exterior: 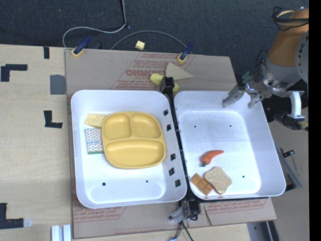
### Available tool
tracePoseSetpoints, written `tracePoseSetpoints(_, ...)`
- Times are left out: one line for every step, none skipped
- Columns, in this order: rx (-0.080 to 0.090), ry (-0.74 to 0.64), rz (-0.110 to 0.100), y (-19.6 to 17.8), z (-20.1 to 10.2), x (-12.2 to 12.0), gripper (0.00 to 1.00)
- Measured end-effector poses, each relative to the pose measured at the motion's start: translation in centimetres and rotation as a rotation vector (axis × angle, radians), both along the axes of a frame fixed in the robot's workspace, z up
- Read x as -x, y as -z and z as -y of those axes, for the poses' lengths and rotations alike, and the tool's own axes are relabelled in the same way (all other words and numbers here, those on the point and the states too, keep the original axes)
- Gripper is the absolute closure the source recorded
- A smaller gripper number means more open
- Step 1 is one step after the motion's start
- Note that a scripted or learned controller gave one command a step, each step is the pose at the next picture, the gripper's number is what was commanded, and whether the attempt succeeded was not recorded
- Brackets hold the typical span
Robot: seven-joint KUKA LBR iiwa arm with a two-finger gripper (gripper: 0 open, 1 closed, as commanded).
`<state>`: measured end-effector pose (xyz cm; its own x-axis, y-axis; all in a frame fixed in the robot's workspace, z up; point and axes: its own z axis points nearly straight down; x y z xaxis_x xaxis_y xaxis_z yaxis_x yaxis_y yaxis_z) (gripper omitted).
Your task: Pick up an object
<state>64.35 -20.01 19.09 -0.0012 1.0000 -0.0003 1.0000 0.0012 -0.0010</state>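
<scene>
Toast [218, 179] and waffle [201, 184] against near rim; spread hand [243, 96] over far rim, apart.

You're looking at a robot lab: cardboard [150, 69] clamped under two bins [80, 134], loose cables [120, 14], tape marks [50, 118] on the bench [30, 159].

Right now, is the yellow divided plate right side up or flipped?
Right side up. The yellow plate in the left bin shows its three hollow compartments facing up, lying flat.
</scene>
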Motion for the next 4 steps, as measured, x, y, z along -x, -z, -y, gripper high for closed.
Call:
tracePoseSetpoints(0.003, -0.004, 0.001, 10.9, -8.4, 5.0, 0.0)
tracePoseSetpoints(0.002, 0.002, 0.007, 10.4, -9.0, 13.7, 0.0)
tracePoseSetpoints(0.005, 0.003, 0.009, 9.4, -8.8, 13.4, 1.0)
tracePoseSetpoints(0.005, 0.003, 0.008, 9.4, -8.9, 13.5, 0.0)
